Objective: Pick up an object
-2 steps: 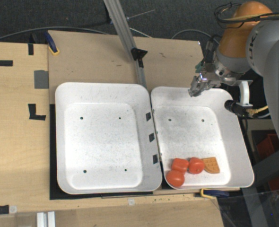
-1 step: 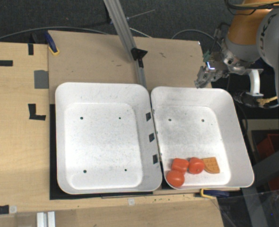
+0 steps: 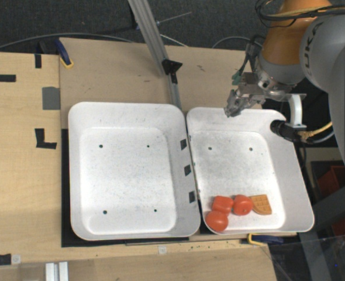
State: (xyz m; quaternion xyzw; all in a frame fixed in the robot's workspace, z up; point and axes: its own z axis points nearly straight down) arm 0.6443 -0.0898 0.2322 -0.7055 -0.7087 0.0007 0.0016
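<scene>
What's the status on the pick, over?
Tool above right bin's far rim, nothing seen held. Three red pieces and tan piece clustered at near edge. Path unobstructed.

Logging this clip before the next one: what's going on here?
A grey arm with an orange band reaches in from the right, its gripper hanging above the far rim of the right bin. Nothing shows in its grasp. The things to pick sit clustered at that bin's near edge: three red pieces and a tan cracker-like piece. The left bin sits alongside.
</scene>
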